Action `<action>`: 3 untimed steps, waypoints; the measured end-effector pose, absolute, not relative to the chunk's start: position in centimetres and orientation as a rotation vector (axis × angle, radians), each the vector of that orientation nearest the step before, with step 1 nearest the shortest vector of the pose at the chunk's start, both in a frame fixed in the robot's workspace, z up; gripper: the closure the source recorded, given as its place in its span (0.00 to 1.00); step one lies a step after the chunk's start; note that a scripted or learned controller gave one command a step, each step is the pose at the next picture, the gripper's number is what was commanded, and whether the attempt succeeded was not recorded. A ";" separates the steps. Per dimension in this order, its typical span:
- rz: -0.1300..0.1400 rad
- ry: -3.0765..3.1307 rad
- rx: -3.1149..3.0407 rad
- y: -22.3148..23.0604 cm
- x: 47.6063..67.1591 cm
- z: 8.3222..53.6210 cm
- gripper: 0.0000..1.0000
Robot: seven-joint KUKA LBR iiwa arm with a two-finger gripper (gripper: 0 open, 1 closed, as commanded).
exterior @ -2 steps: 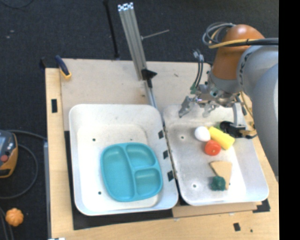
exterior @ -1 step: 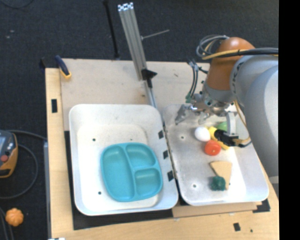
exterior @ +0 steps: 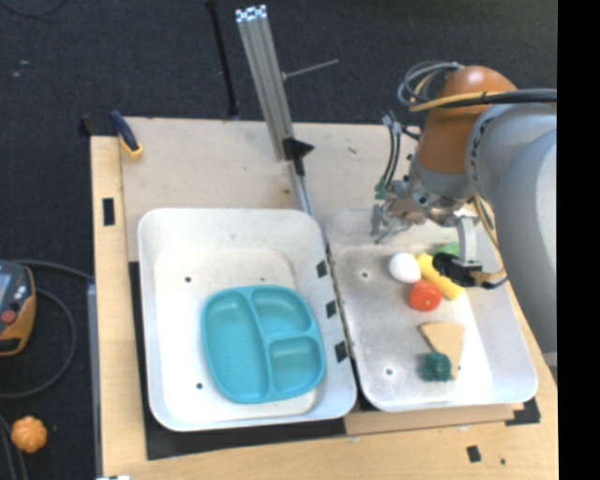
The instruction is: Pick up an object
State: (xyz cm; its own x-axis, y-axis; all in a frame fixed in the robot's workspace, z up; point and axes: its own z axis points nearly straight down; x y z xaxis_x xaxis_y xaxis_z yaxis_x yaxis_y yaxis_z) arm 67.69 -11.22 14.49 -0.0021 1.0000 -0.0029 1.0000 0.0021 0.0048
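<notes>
At the far edge of the right bin (exterior: 487, 375) we see the gripper (exterior: 389, 223) hanging low near the bin's far left corner, with the grey arm and its orange band behind it; we cannot tell how the jaws stand, because the wrist and its cables blur them. Nothing shows between them. The likely targets lie just near and right of it: a white egg-like ball (exterior: 405, 267), a yellow piece (exterior: 439, 275) touching it, a red tomato-like ball (exterior: 425, 296) just near that, then a tan wedge (exterior: 443, 336) and a dark green lump (exterior: 435, 367) nearer still. We judge the main risk to be the crowding: the white, yellow and red pieces sit packed together, so a descent could strike two at once, roll the round ones away, or close on nothing. The bin wall beside the gripper could also catch a jaw. The left bin (exterior: 169, 234) holds a turquoise divided plate (exterior: 262, 342), well apart. We read no brand, label or writing anywhere; a checkered marker (exterior: 250, 13) tops the metal post.
</notes>
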 end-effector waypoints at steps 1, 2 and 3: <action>0.004 2.217 2.221 -11.3 66.8 19.8 1.00; 0.006 2.219 2.215 -11.5 66.9 25.3 1.00; 0.003 2.228 2.215 -7.0 63.8 26.1 1.00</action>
State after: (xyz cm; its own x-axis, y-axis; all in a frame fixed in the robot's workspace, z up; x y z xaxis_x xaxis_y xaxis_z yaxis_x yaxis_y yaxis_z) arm 63.80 -6.96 26.13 -0.0058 1.0000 0.0015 1.0000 0.0058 0.0009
